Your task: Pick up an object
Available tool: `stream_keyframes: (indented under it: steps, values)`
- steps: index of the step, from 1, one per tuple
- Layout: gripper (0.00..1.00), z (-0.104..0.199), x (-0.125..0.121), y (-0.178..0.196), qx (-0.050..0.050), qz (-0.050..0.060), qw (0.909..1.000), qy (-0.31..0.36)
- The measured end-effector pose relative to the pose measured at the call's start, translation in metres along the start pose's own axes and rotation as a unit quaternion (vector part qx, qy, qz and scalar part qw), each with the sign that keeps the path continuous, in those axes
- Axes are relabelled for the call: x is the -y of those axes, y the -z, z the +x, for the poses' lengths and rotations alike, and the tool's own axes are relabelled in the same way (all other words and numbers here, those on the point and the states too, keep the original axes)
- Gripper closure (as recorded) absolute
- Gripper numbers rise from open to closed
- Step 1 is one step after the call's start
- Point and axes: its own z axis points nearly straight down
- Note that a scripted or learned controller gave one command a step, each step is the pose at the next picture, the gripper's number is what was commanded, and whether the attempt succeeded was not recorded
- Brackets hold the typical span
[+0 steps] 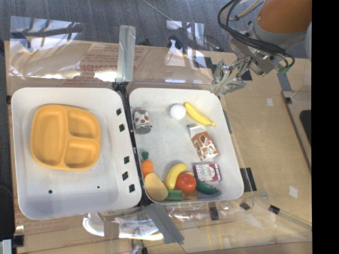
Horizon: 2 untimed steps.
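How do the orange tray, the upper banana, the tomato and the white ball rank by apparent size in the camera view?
1. orange tray, by far the largest
2. upper banana
3. tomato
4. white ball
The tomato looks only slightly bigger than the ball, so that order is unsure.

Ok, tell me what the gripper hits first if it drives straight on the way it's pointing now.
The gripper hangs over the right bin's far right corner, pointing down and left. Going straight on, it would probably meet that rim first; a little farther in, the small banana. Depth is hard to judge from this view.
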Motion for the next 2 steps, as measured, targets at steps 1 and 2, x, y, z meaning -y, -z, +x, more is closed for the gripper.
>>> stream_keyframes:
  steps: [1,2]
  values:
    - [1.00,0.0015,0.0025,0.0333,0.001,0.000,0.9801,0.199]
    - [1.00,0.0014,0.0021,0.0372,0.001,0.000,0.9013,0.433]
